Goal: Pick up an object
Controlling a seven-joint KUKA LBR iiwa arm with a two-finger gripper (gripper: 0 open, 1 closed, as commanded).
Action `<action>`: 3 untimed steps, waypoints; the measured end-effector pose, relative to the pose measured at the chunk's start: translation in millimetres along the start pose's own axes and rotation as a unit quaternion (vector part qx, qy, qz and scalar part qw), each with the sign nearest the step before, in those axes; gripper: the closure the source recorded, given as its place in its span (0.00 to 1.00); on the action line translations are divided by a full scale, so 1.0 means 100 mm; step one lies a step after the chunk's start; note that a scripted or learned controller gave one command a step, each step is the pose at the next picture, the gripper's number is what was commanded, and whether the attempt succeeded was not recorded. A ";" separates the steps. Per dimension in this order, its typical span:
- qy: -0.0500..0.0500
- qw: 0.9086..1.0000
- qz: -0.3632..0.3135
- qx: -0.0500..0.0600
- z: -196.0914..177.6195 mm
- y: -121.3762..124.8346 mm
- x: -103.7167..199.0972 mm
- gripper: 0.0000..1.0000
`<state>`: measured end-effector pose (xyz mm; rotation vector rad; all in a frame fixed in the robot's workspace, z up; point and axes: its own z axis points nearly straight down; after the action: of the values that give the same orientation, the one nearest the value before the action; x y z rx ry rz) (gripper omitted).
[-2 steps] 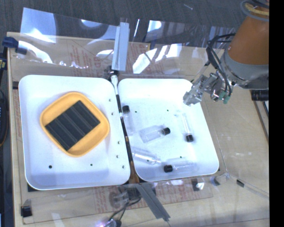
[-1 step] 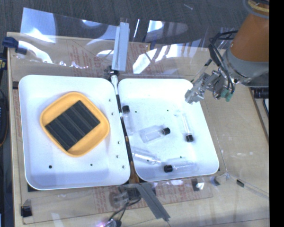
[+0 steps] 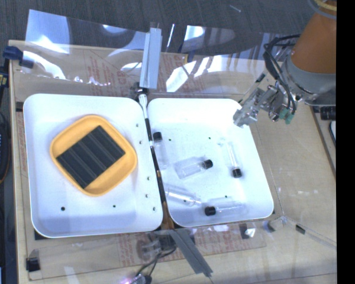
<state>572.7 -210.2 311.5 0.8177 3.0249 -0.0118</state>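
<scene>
Several clear vials with black caps lie in the right bin point(image 3: 257, 176). One vial point(image 3: 191, 167) lies near the middle, another point(image 3: 232, 157) to its right, and a third point(image 3: 223, 207) near the front edge. A small vial point(image 3: 156, 139) rests by the left wall. My gripper point(image 3: 246, 115) hangs above the bin's far right corner, apart from all the vials, with nothing seen in it. The left bin point(image 3: 35, 158) holds an orange pad with a black ribbed panel point(image 3: 93, 154).
A clear tube point(image 3: 181, 195) lies near the front of the right bin. A metal rail point(image 3: 149, 58) stands behind the divider between the bins. Cables point(image 3: 278, 52) loop off the wrist at the far right.
</scene>
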 end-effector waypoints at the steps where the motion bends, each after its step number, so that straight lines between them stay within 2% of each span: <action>1: -0.002 1.000 -0.002 0.001 -0.11 0.01 -0.01 1.00; 3: -0.005 1.000 -0.005 0.002 -0.33 0.02 -0.03 1.00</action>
<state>575.7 -209.5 344.2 0.8014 3.0195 -0.0213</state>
